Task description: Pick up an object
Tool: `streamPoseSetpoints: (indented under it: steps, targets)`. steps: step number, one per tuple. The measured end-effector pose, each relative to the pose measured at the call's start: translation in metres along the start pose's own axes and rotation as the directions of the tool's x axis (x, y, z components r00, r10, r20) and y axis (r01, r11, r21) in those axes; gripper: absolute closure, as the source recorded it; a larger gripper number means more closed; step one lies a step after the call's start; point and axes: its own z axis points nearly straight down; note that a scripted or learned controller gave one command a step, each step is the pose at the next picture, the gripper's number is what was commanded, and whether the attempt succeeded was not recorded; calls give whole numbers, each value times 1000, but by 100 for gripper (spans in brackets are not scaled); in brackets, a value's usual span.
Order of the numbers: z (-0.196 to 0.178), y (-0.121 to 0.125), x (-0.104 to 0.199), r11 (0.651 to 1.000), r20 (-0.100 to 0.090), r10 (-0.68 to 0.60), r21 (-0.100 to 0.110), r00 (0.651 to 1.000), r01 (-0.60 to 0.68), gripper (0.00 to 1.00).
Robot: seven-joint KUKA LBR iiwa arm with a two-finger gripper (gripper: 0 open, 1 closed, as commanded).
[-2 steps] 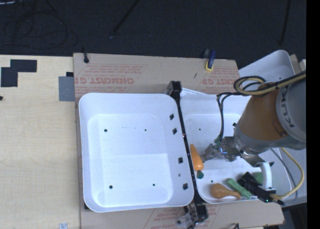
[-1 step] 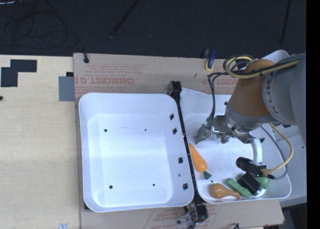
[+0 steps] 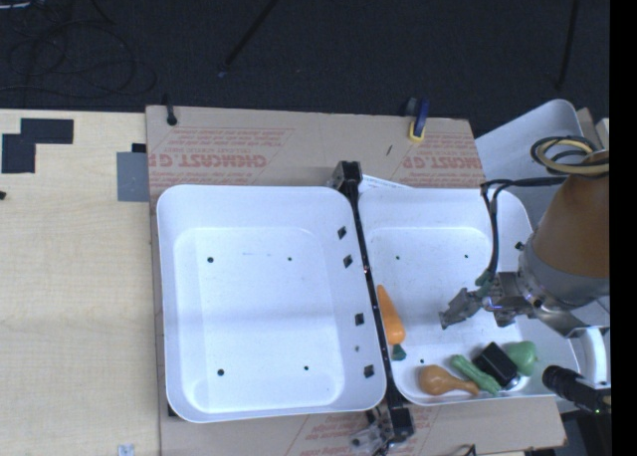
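My gripper (image 3: pixel 462 308) hangs over the middle of the right bin (image 3: pixel 428 215), reaching in from the right, with its dark fingers pointing left and down. I see nothing between them. An orange carrot-like piece (image 3: pixel 389 317) lies against the bin's left wall, with a small dark green bit (image 3: pixel 399 352) just below it. Along the bin's front edge lie a tan gourd-shaped object (image 3: pixel 443 379), a green stick-like object (image 3: pixel 474 371), a black block (image 3: pixel 497 364) and a green rounded object (image 3: pixel 520 353).
The left bin (image 3: pixel 179 245) stands beside the right one, divided from it by a black rail with clips (image 3: pixel 360 275). Both rest on cardboard (image 3: pixel 249 145) on the wooden bench. A blue and yellow clamp (image 3: pixel 417 121) grips the cardboard's far edge. Cables run near the arm at right.
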Motion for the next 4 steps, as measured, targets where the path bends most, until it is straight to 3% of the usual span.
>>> streamPoseSetpoints:
  steps: [1, 2, 4]
  targets:
    - [102, 70, 11, 1000, 2, -7, -7, 1000, 7, 0]
    - [97, 135, -10, 1000, 2, -9, -7, 1000, 9, 0]
    - [98, 133, -10, 1000, 0, -7, -2, 1000, 7, 0]
